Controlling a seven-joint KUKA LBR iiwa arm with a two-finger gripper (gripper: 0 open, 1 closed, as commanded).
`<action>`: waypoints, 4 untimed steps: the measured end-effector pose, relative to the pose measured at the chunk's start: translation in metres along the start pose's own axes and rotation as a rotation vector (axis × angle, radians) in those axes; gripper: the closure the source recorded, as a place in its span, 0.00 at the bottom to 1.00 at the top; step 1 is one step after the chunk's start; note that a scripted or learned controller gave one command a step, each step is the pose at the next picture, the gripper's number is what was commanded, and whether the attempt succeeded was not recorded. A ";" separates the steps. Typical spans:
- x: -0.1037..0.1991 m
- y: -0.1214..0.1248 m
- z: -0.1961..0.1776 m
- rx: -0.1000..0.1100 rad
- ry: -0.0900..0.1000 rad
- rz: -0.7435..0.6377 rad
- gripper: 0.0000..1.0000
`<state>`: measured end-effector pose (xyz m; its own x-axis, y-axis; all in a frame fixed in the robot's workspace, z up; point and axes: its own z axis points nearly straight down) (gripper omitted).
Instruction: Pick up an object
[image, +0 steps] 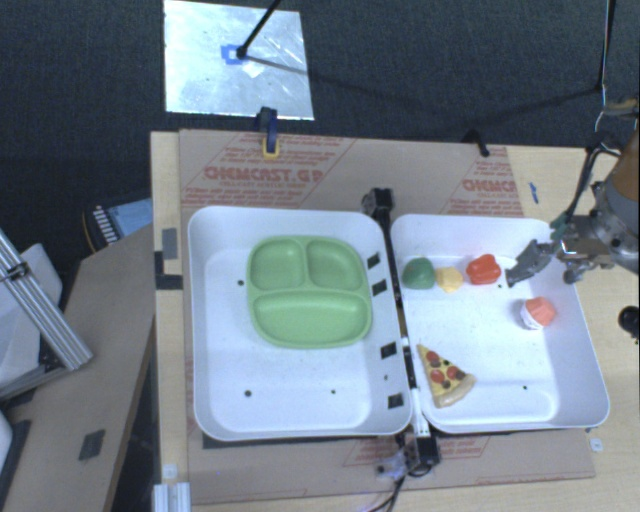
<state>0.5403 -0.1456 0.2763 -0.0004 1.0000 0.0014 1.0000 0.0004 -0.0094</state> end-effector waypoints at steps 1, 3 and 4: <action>0.000 0.002 -0.006 -0.011 -0.002 -0.003 0.00; 0.007 0.006 0.096 -0.008 -0.001 -0.001 0.00; 0.007 0.007 0.136 -0.010 -0.002 -0.001 0.00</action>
